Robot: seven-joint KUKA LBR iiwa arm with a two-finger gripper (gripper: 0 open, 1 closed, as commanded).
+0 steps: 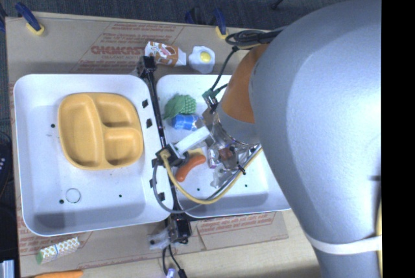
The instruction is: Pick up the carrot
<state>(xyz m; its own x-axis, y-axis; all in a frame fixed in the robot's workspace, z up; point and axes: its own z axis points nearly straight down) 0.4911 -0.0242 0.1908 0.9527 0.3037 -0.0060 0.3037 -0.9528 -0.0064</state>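
The gripper (pixel 224 163) hangs just beside the carrot (pixel 190 168); its grasp cannot be told. It should probably centre over the carrot before closing.

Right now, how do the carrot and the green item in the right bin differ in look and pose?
The carrot is orange, smooth and long, lying at a slant; the green item is bumpy and rounded. The carrot lies just left of the gripper; the green item sits farther toward the bin's back. Both rest in the right bin.
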